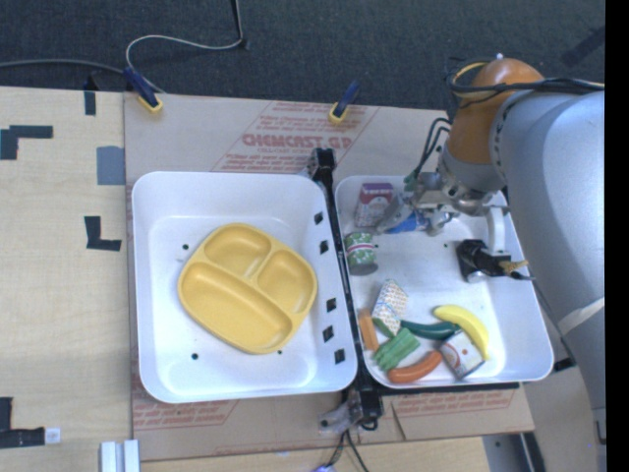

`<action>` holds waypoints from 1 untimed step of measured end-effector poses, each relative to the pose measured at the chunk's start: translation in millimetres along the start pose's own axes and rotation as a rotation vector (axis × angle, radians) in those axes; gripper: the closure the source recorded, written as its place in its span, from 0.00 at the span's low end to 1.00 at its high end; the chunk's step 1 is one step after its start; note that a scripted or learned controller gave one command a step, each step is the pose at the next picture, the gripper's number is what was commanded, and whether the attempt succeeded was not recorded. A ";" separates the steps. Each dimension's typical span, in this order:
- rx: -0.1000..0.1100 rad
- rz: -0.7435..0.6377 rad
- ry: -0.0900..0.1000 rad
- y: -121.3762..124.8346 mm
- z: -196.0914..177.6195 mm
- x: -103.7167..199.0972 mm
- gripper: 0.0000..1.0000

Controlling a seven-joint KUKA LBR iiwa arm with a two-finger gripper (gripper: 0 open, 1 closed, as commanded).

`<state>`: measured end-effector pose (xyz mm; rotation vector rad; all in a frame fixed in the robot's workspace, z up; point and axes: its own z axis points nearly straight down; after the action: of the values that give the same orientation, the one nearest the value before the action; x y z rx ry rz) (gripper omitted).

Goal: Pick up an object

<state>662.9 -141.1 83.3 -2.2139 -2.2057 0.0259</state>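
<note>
1. Layout. The counter [59, 264] carries a cardboard sheet [275, 141], and two white bins sit on it side by side. The landmark for all positions below is the green can [361, 252], which stands in the right bin [521, 332] against the wall shared with the left bin [147, 293].

2. Left of the can. A yellow divided plate [248, 285] lies flat in the middle of the left bin, well apart from the can.

3. Above the can in the view. A small purple and white pouch [373, 203] lies just beyond the can, near the bin's far wall. A blue item [401, 224] lies up and to the right of the can, just beside the pouch; its kind cannot be told.

4. Below the can in the view. A checkered packet [389, 306] lies near the can. Farther down, a cluster lies along the near wall: a carrot [368, 332], a green vegetable [398, 347], a dark cucumber [429, 329], a banana [466, 324], a reddish sausage [415, 367] and a small tin [462, 359]. Several of these touch or overlap.

5. Arm. The grey arm [550, 165] reaches over the right bin from the right. The end effector [425, 212] is up and to the right of the can, low over the blue item and close to the pouch. Whether it is spread, pressed together or pinching anything cannot be told from this view.
</note>
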 end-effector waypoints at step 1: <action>0.005 0.001 -0.002 -1.3 -9.2 -0.7 1.00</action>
<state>661.8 -141.8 92.5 -2.2128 -2.2035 0.0342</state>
